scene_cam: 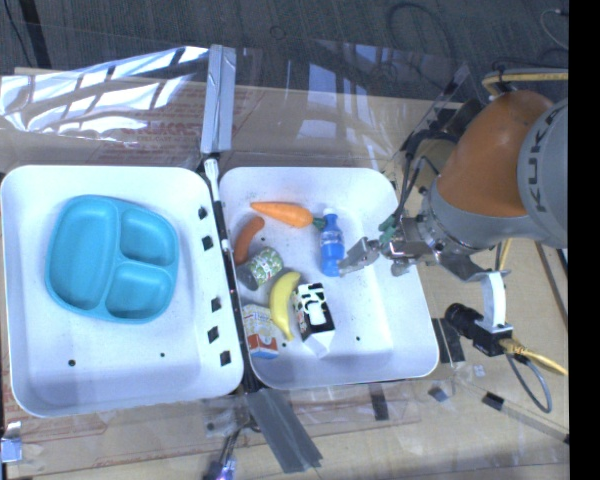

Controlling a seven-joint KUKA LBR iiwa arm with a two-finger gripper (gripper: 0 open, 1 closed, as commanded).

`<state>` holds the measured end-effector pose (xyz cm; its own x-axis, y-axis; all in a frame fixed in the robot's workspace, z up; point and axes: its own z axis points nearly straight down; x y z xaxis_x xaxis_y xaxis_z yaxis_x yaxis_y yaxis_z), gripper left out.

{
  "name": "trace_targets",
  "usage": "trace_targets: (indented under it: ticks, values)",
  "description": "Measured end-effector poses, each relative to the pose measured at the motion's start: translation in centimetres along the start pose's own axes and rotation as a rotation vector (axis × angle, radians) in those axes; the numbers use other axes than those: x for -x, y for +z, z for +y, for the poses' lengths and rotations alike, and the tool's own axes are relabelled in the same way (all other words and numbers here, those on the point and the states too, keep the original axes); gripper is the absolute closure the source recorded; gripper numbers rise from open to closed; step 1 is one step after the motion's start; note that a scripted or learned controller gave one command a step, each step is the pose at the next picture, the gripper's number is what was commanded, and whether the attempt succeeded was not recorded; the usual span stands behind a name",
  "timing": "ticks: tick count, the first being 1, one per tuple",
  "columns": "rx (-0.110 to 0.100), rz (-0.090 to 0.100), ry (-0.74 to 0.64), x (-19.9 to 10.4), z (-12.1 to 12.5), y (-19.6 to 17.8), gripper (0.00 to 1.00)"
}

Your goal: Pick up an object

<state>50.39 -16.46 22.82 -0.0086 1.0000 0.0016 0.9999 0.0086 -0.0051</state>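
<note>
Blue bottle [330, 247] stands just left of my claw [358, 257]; whether the claw is clenched, I cannot tell.

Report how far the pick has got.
Done: the gripper has reached into the right bin, beside the blue bottle. In hand: nothing visibly between its fingers. Left: grasp and lift; the carrot and banana also lie there.

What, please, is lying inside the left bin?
A blue divided tray lies inside the left bin. The tray's compartments look bare; whatever is beneath the tray is covered.
</note>
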Motion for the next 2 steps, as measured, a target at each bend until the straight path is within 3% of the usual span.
trace_targets:
  ticks: [1, 2]
  values:
    - [0.000, -0.002, -0.015, 1.1, 8.1, 9.5, 0.00]
    - [0.000, -0.001, -0.002, 2.7, 8.2, 13.6, 0.00]
